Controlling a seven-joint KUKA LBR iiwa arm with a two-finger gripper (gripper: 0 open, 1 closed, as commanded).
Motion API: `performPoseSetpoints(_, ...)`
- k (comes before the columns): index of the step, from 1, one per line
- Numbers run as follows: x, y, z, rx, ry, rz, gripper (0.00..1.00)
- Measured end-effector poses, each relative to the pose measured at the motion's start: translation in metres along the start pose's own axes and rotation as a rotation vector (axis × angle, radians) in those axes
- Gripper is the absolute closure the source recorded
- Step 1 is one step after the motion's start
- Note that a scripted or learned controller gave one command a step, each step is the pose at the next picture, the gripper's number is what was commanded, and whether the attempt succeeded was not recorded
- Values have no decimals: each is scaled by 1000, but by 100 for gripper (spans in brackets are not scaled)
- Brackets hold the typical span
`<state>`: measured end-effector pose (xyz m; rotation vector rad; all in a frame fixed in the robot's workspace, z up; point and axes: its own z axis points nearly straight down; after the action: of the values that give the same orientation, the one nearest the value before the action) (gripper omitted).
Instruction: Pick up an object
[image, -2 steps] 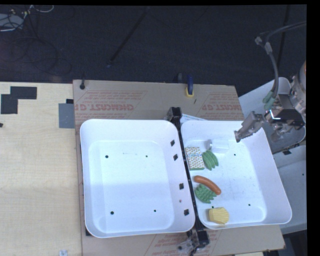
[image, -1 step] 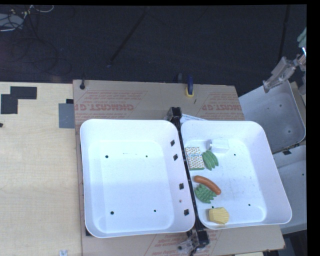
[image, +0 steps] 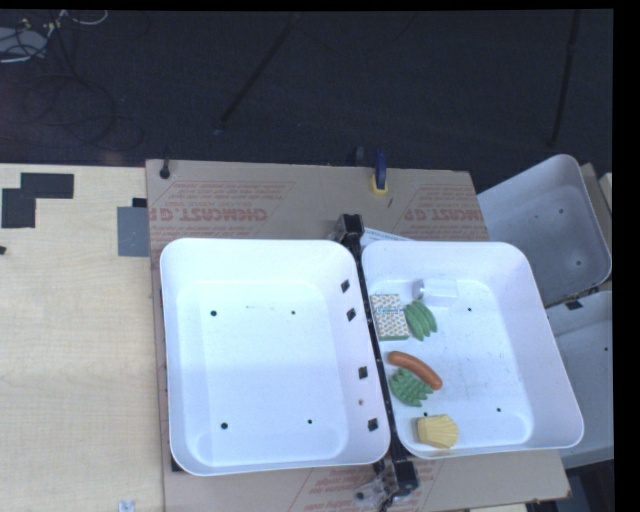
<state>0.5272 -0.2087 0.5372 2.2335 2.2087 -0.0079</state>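
Observation:
The right bin (image: 520, 300) holds several small items along its left side. A patterned cream block (image: 388, 315) lies beside a green pod-like toy (image: 421, 319), with a small clear piece (image: 436, 291) just behind them. Lower down an orange-red sausage (image: 414, 369) lies slantwise against a green leafy toy (image: 408, 389). A yellow corn-like piece (image: 437, 431) rests near the bin's front edge.
The left bin (image: 190, 300) sits next to the right one on a cardboard sheet (image: 260, 205). Black clips (image: 350, 225) join the bins along their shared wall. A grey-white panel (image: 555, 220) stands at the far right. A blue and yellow clamp (image: 380, 172) grips the cardboard's far edge.

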Motion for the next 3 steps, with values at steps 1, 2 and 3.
performPoseSetpoints(1,7,3,-10,0,2,-15,100)
performPoseSetpoints(2,82,-54,-1,0,7,-17,100)
performPoseSetpoints(3,133,-52,-1,1,5,-17,100)
